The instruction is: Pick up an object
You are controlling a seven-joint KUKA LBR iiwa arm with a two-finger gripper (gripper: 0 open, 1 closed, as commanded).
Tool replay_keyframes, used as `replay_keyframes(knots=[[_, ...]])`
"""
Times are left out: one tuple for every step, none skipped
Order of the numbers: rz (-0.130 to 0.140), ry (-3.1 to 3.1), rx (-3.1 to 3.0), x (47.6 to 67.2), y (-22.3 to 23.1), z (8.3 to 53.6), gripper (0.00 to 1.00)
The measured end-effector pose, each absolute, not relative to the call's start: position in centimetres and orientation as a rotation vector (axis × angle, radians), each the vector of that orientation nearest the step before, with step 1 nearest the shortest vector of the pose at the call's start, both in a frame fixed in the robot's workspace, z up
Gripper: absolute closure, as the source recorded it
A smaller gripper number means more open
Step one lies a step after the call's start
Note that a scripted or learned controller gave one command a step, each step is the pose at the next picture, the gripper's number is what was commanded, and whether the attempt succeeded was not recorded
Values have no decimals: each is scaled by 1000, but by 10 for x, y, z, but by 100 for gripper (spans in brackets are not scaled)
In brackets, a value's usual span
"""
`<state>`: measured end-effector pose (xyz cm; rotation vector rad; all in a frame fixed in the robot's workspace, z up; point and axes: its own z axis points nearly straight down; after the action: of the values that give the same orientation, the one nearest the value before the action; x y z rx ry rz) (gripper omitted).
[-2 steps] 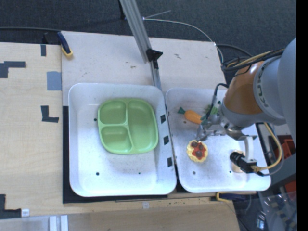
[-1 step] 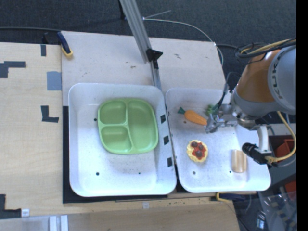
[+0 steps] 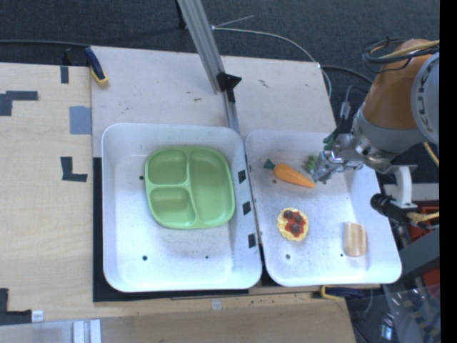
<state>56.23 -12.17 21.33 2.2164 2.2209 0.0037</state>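
Observation:
In the right bin lie an orange toy carrot with a green stem end, a small round tart topped with red and dark berries, and a tan bread roll. My gripper hangs low at the carrot's right tip, beside a small green item that it partly hides. The arm covers the bin's upper right corner.
The left bin holds a green divided plate. A metal pole slants down to the divider between the bins. Cables run behind the right bin. A yellow-and-blue clamp sits at the bench's back left.

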Motion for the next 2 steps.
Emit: replay_keyframes(knots=[[5,2219,2216,565,-125,276,100],[-2,2229,2217,568,-75,255,100]])
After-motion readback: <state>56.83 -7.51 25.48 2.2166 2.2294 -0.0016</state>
